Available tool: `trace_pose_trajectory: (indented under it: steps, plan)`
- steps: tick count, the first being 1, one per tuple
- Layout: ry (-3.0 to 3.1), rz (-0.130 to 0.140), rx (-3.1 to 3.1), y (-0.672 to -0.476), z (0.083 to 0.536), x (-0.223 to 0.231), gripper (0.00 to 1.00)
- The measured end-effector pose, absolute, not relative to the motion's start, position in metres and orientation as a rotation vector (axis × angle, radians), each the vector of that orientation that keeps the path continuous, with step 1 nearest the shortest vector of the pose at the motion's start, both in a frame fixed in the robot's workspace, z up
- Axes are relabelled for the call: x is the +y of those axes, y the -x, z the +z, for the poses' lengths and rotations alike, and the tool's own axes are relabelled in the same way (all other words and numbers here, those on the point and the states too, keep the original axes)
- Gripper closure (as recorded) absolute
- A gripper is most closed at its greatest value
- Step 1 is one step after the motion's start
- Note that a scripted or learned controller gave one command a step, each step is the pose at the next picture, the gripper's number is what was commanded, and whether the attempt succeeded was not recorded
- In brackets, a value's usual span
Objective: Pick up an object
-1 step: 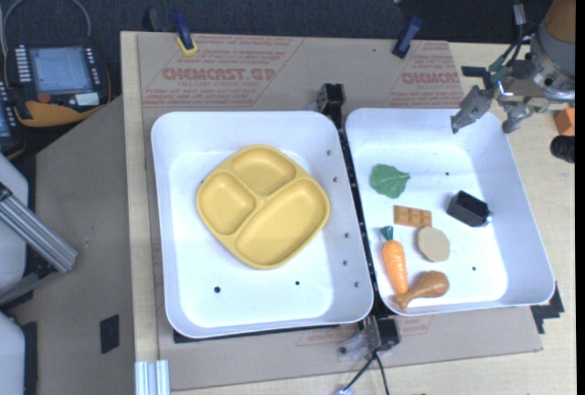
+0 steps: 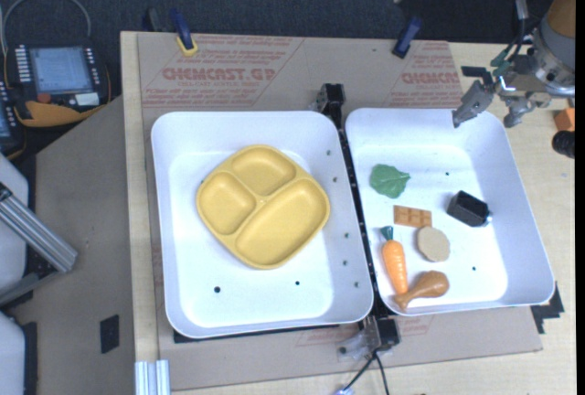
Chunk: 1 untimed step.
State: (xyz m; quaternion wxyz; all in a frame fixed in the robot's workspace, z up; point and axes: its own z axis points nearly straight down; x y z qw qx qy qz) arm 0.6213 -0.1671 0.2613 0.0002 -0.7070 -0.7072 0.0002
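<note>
The claw [image 2: 494, 101] hung over the far right corner of the right bin [image 2: 512, 201], up around one o'clock from the middle of the bench [image 2: 274, 64], its two fingers spread apart with nothing between them. Everything worth picking lay in that same bin, gathered toward its near left side: a green leaf-shaped piece [image 2: 389, 180] at about ten o'clock from the bin's centre, a small brown cracker [image 2: 411, 217] just below it, a round tan disc [image 2: 433, 244] beside that, an orange carrot [image 2: 394, 263] along the left wall, a brown drumstick [image 2: 423, 286] at six o'clock nearly touching the carrot's tip, and a black block [image 2: 468, 208] standing apart toward three o'clock. The left bin [image 2: 183, 274] carried a yellow divided plate [image 2: 263, 217]. To my eye the black block was the sensible target, since it sat clear of its neighbours and nearest the claw. Doing it well would have meant centring above the block, turning the fingers to straddle its narrow side, and descending straight until they bracketed it before closing. The crowded carrot and drumstick looked riskier, since a finger could easily land on one and nudge the other.
</note>
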Motion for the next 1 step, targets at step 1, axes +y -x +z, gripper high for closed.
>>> trace_pose_trajectory:
  steps: [1]
  plan:
    - [2.216, 0.005, -2.219, -0.62, 0.2122, -0.1571, 0.0]
